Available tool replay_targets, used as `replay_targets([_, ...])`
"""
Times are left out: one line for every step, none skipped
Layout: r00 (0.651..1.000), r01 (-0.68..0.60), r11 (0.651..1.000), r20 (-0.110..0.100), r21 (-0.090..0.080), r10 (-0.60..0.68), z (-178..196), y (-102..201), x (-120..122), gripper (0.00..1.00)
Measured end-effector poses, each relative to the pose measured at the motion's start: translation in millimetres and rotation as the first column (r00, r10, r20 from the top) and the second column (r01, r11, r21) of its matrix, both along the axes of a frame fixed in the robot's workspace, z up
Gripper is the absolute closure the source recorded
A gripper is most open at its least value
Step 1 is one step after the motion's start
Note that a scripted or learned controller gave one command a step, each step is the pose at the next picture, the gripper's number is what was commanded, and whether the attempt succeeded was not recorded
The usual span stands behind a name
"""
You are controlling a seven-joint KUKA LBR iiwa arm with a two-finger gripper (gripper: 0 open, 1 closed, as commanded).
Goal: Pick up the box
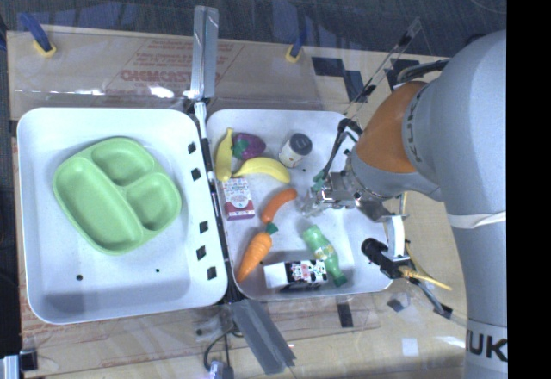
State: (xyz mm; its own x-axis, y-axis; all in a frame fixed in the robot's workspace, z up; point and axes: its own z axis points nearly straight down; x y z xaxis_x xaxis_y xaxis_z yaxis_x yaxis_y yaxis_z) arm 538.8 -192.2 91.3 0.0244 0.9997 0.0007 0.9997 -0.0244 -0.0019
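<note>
A small red and white box (237, 197) lies flat by the left wall of the right bin (372, 282), just below the bananas. A second carton, black and white (295, 274), lies on its side along that bin's near wall. My gripper (322, 195) hangs over the middle of the right bin, right of the upper carrot and above the green bottle. It is about a hand's width right of the red box and holds nothing that I can see.
Also in the right bin are two bananas (258, 167), a purple fruit (249, 145), a small jar (299, 146), two carrots (254, 253) and a green bottle (321, 251). The left bin (52, 282) holds a green divided plate (118, 192).
</note>
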Motion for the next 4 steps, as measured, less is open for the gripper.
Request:
replay_targets([0.994,-0.107,0.994,-0.003,0.002,0.107,-0.4,96.4,-53.6,1.00])
replay_targets([0.995,-0.100,0.995,0.002,-0.007,0.100,1.0,90.9,-53.3,0.00])
replay_targets([0.996,0.086,0.996,-0.003,0.001,-0.086,-0.3,83.1,3.5,0.00])
replay_targets([0.993,0.115,0.993,0.000,0.000,-0.115,196.1,65.8,45.1,0.00])
